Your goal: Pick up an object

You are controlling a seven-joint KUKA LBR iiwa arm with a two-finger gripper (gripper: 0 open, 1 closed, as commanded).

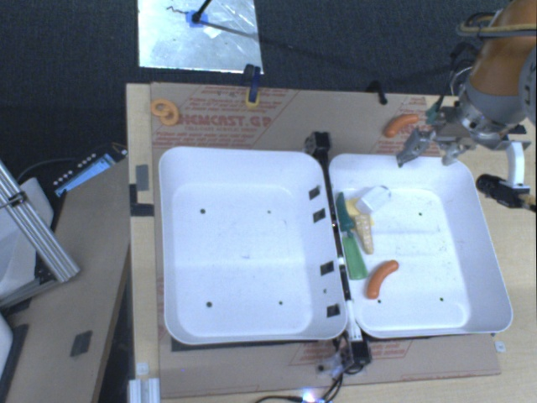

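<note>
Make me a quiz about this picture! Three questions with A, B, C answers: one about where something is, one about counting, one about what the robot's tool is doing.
1. Where is the white block?
A. In the left bin
B. In the right bin
C. On the board outside the bins

2. How many orange sausage-shaped toys are there?
A. One
B. Two
C. Four

3. What is the tool doing?
A. Hanging over the far edge of the right bin with nothing in it
B. Lifting the white block
C. Pressing into the middle of the left bin

Answers:
1. B, the block lies in the right bin, near its left side, beside the green stick.
2. B, one sausage lies in the right bin, the other sausage lies on the board behind it.
3. A, the tool sits above the bin's far rim and nothing is between its fingers.
</note>
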